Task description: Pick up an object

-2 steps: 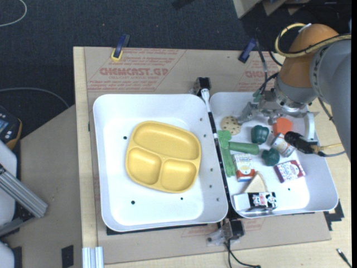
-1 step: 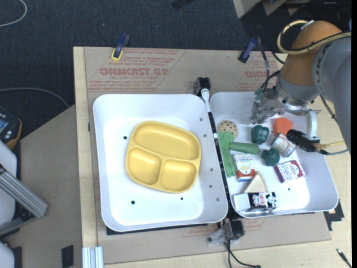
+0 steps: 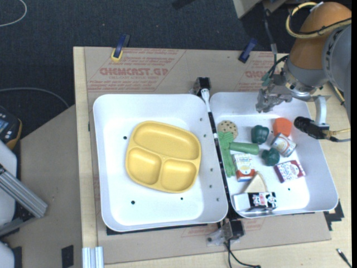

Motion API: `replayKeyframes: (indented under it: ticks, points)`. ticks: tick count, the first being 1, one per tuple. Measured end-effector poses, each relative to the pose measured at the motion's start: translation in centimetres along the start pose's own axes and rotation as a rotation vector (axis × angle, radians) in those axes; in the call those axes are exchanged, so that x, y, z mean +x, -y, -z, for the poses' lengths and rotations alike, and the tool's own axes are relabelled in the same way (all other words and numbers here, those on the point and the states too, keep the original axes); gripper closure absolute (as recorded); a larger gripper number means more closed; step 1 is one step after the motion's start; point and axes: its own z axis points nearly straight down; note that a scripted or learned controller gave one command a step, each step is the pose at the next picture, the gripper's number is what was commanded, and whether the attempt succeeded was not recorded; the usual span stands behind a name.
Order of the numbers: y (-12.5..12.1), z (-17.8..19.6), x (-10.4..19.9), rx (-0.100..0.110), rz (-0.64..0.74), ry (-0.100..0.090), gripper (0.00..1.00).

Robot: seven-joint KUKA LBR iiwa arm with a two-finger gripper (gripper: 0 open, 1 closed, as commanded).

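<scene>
- The yellow divided plate (image 3: 163, 156) lies alone in the left bin (image 3: 106, 166); take it as the landmark; everything loose sits to its right, across the seam, in the right bin (image 3: 318, 166).
- Nearest the plate, just over the seam, are a round cookie (image 3: 227, 129) and a green stick-shaped toy (image 3: 225, 152); a little farther right lie a small carton (image 3: 244, 166), a wedge of toy cheese (image 3: 256, 182) and a black-and-white packet (image 3: 258, 200).
- Farther right again are a dark green pepper-like piece (image 3: 259, 133), an orange item (image 3: 283, 125), a small can (image 3: 284, 145) and a maroon packet (image 3: 289, 171).
- The gripper (image 3: 268, 102) hangs over the far edge of the right bin, well right of and beyond the plate, above bare white floor; nothing sits between its fingers.
- At this slant the fingertips blur into dark metal, so whether they are spread or closed cannot be told; they look close together, but that is only a guess.
- Progress, as judged: nothing is lifted; every object rests on the bin floor, apart from the gripper.
- Left to do: choose a target, likely the pepper-like piece or orange item nearest the tool; descend, close, and raise it clear.
</scene>
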Motion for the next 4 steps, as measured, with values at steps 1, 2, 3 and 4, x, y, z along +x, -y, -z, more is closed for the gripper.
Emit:
replayKeyframes:
  ticks: [1, 2, 3, 4]
  points:
    - [-0.2, 4.3, 0.1, 0.0, 0.0, 0.0, 1.0]
    - [-0.3, 8.5, 0.1, 0.0, -0.001, 0.0, 1.0]
    - [3.0, 7.7, 3.2, 0.009, 0.0, -0.003, 1.0]
    - [5.7, 7.3, 6.9, 0.009, 0.001, -0.003, 1.0]
